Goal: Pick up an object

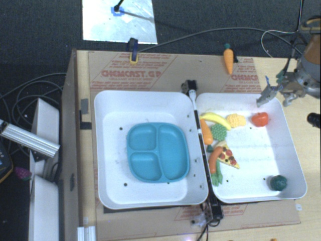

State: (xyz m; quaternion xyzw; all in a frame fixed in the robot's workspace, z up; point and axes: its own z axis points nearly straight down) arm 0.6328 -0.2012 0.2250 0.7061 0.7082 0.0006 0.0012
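Gripper (pixel 275 96) above the right bin's (pixel 293 157) far rim, fingers apparently spread and holding nothing, red tomato (pixel 259 119) just below, blue plate (pixel 157 151) in left bin (pixel 108 134)

Blue plate (pixel 158 151); yellow banana (pixel 215 119); red tomato (pixel 260 119).

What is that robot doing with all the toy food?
The robot's gripper hangs over the far edge of the right bin, with its fingers spread and nothing between them. A red tomato lies just below it, beside the corn and banana. The left bin holds a blue divided plate. Nothing has been picked up yet.
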